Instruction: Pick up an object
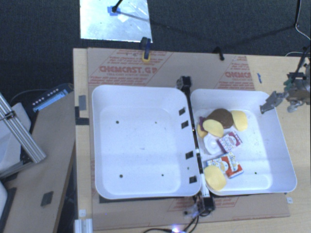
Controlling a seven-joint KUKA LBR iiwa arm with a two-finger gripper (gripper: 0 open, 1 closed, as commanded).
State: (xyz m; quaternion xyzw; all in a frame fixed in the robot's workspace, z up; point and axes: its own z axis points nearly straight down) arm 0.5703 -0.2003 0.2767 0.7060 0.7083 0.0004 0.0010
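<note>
Two white bins; left of the gripper lie three yellow pieces, one brown disc, two printed packets.

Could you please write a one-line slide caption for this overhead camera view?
Gripper poised over the right bin's far edge, with yellow, brown and packaged items clustered inside.

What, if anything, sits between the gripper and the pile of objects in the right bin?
Nothing visible. The gripper hangs at the right bin's upper right edge, and bare white floor lies between it and the pile, whose nearest piece is the yellow round beside the brown disc.
</note>
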